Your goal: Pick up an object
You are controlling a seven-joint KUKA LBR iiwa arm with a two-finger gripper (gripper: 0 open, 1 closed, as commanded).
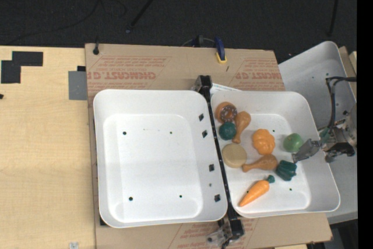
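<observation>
The right bin (317, 195) holds several toy foods. A sprinkled donut (226, 112) lies at the back left, with a tan drumstick (241, 123) and a teal round piece (227, 132) beside it. An orange pumpkin (263, 141) sits mid-bin and a green ball (293, 141) lies to its right. Nearer the front are a beige disc (234, 155), a brown drumstick (260, 164), a dark green pepper (285, 170) and a carrot (255, 192). My gripper (307, 151) hangs low over the bin's right side, just right of the green ball and above the pepper, touching neither.
The left bin (105, 154) stands beside the right one, with a black divider strip (211, 148) between them. Both rest on a cardboard sheet (151, 70). The grey arm (323, 67) comes in over the right bin's far right corner.
</observation>
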